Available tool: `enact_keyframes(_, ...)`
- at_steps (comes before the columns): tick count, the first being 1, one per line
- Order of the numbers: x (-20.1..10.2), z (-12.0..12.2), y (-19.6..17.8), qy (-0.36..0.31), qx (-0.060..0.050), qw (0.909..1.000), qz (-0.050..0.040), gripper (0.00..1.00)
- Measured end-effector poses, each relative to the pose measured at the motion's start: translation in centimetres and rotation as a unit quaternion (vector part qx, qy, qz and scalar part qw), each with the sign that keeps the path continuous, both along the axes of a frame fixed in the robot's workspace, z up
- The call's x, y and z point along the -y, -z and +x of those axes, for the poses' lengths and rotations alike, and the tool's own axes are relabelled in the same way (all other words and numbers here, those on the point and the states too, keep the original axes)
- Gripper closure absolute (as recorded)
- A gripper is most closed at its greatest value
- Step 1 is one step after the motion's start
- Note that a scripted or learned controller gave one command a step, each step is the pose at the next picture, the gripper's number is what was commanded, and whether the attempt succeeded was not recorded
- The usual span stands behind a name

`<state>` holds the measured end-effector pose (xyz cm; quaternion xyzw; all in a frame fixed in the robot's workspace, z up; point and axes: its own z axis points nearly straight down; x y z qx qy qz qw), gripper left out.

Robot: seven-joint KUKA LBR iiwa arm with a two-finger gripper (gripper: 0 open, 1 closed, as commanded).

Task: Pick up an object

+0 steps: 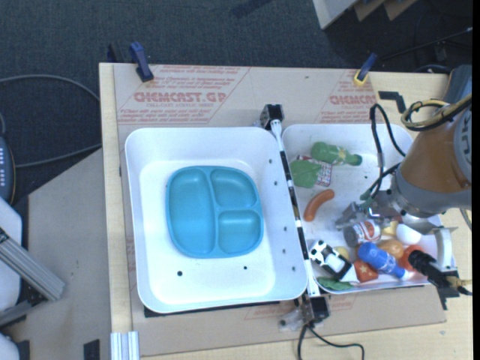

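Fingers of the gripper (358, 222) reach down into the right bin (352, 135), but whether they are spread or pressed together I cannot tell. They are among the objects near a red-and-white can (369, 231) and a blue bottle (380, 260). A blue divided plate (214, 211) lies in the left bin (150, 163).

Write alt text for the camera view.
A grey arm's gripper reaches down into the cluttered right bin among small toys, including a green bottle and an orange sausage. The left bin holds a blue divided plate.
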<state>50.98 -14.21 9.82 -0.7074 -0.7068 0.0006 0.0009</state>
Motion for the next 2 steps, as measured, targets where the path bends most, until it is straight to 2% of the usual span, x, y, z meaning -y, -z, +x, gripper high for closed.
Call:
enact_keyframes(1, 0.0, 0.1, -1.0, 0.000, 0.001, 1.0000, -0.0002, 1.00)
enact_keyframes(2, -9.0, -3.1, -8.6, -0.001, 0.001, 1.0000, 0.0000, 1.00)
